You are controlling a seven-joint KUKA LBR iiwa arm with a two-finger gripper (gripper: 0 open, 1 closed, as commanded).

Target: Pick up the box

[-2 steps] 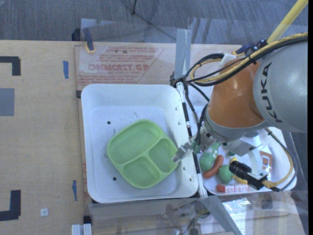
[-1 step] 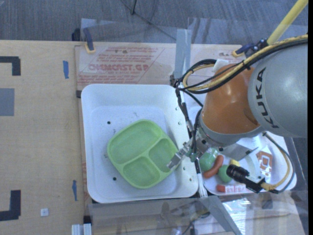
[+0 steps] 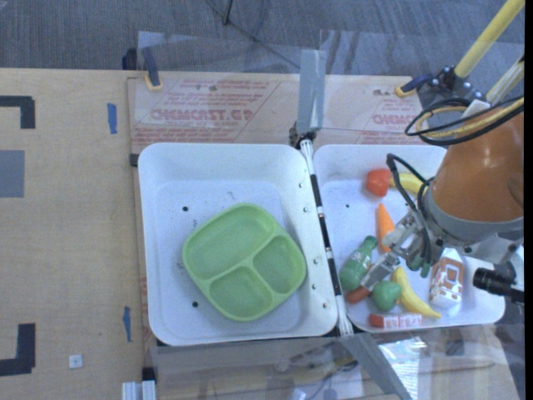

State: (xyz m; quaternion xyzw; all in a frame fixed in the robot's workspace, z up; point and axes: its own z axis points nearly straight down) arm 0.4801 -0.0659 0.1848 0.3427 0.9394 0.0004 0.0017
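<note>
Camera view: box point(image 3: 447, 282) in right bin point(image 3: 350, 169), long axis near-vertical, slightly tilted.

Tool point(image 3: 390, 257) low over the right bin point(image 3: 350, 169), among the toy food. Green bottle point(image 3: 358, 265) just left of it, touching or nearly so. Yellow banana point(image 3: 410, 294) just below-right; white-and-orange box point(image 3: 447, 282) beyond that, lying on the bin floor, apart from the tool. Orange carrot point(image 3: 384, 220) just above; red tomato point(image 3: 377, 182) farther up. Left bin point(image 3: 158, 173), well left, holds a green divided plate point(image 3: 244, 262).
</note>
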